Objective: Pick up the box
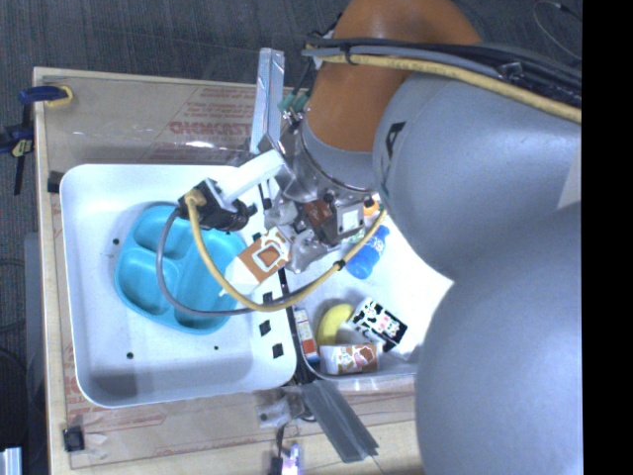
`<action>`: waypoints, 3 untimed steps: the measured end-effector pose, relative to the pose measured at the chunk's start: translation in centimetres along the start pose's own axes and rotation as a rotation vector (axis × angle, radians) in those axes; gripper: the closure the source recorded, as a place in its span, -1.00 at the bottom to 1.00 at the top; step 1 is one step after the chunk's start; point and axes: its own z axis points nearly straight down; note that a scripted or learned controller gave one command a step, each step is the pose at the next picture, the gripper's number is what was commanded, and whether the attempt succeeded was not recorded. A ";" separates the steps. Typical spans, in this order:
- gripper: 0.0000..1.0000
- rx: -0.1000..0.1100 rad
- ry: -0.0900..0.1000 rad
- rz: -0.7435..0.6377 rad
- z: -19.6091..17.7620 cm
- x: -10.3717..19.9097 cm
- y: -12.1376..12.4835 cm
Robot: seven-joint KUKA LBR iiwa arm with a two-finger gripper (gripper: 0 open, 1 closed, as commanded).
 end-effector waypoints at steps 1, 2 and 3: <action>1.00 -0.001 -0.004 0.043 8.1 -1.2 -1.7; 1.00 0.004 -0.006 0.078 8.4 -2.5 2.5; 1.00 0.005 -0.006 0.077 9.5 -3.6 6.3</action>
